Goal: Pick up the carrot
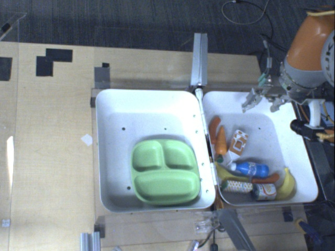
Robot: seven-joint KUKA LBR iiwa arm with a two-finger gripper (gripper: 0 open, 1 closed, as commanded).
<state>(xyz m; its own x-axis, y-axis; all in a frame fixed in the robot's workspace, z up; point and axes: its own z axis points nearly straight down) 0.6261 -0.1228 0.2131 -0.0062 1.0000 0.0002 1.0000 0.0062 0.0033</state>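
An orange carrot (221, 140) lies in the right bin (293, 140), close to its left wall, beside a shorter orange piece (214, 125). My gripper (260, 102) hangs over the bin's far right corner, well up and to the right of the carrot. Its two fingers are spread apart with nothing between them.
Near the carrot lie a small orange-and-white box (238, 141), a blue bottle (250, 169), a banana (286, 184), a can (263, 191) and a dark packet (236, 186). A green divided plate (165, 171) sits in the left bin (120, 140). A metal post (199, 61) stands between the bins.
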